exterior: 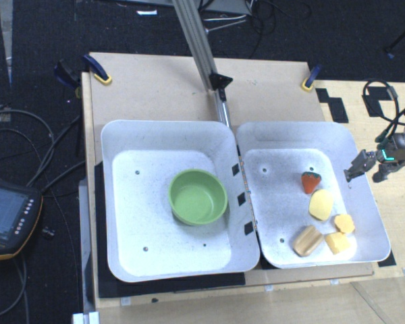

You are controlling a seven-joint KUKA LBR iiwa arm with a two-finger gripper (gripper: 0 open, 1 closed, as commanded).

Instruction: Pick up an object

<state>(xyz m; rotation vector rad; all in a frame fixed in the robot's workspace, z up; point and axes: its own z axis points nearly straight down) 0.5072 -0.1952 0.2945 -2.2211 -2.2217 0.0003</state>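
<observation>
Food pieces sit in right bin (364, 201): bread roll (307, 240), two yellow blocks (340, 233), lemon (320, 204), strawberry (311, 180). Green bowl (198, 196) in left bin (121, 181). Gripper (366, 165) at right bin's edge w/ fingers apparently apart, holding nothing.

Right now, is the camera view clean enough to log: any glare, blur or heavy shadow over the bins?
Camera view: lighting is even and soft, with no harsh shadows; the white bins are bright but their speckles stay visible; the green bowl and the small food items read clearly, slightly soft; the gripper at the right bin's rim is small and somewhat blurred.
</observation>
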